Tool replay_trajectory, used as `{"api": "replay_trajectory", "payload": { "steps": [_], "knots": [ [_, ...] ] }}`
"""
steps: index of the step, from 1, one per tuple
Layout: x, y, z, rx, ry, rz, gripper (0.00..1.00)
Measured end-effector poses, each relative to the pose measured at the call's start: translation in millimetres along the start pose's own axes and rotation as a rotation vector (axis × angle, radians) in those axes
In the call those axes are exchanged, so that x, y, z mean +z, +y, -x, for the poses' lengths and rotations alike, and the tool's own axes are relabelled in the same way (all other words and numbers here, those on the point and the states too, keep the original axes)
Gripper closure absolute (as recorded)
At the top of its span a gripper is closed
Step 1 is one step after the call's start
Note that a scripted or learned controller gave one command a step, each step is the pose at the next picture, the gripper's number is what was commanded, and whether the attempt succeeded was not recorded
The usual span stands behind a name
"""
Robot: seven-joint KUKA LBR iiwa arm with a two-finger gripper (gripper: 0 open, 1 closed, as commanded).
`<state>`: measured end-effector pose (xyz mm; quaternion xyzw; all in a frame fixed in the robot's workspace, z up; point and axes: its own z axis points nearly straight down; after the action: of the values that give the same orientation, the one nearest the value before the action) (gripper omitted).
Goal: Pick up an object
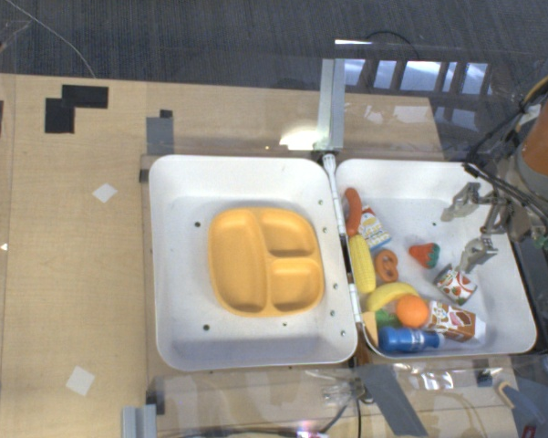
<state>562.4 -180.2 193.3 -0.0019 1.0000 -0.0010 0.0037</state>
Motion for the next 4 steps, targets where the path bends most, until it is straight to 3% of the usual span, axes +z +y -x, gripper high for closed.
{"api": "replay_trajectory", "payload": {
  "steps": [1,2,3,4],
  "knots": [
    [90.4,-19.5,27.5,0.319,0.004,0.002,0.00],
    [10.7,1.7,19.5,0.261,-0.012,-0.001,0.00],
    [99.0,-25.4,-13.8,0.382,0.004,0.000,0.00],
    [104.6,27.9,66.9,0.636,-0.001,0.003,0.00]
  ]
}}
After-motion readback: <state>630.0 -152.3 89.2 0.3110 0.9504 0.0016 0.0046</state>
